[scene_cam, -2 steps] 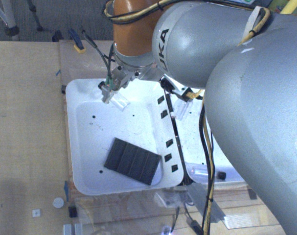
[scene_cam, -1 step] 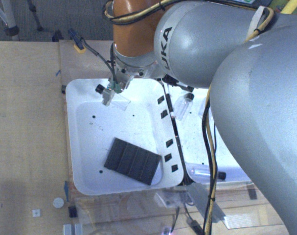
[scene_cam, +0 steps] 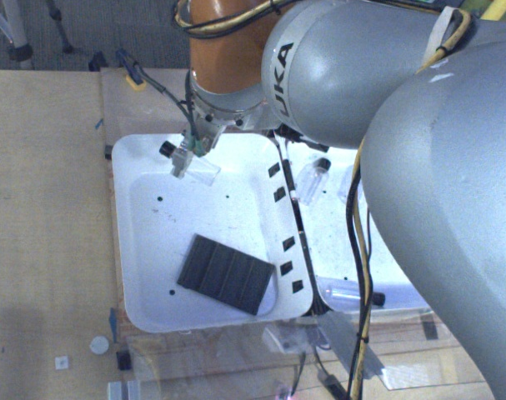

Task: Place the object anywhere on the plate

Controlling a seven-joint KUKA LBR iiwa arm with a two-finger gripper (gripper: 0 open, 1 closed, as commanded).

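Observation:
A dark grey ribbed rectangular plate [scene_cam: 226, 275] lies flat at the front of the left bin [scene_cam: 144, 298]. My gripper [scene_cam: 188, 157] hangs over the back left part of that bin, well behind the plate. A small clear piece [scene_cam: 204, 172] shows just under its tip; I cannot tell whether it is held. A clear bottle [scene_cam: 311, 178] lies in the right bin [scene_cam: 336, 240], close to the divider. Another clear tube-like object [scene_cam: 349, 293] rests at that bin's front edge.
The grey arm and its orange band [scene_cam: 232, 23] cover the top and right of the view, hiding most of the right bin. Black clips [scene_cam: 287, 244] line the divider between the bins. The wooden bench [scene_cam: 44, 223] lies to the left.

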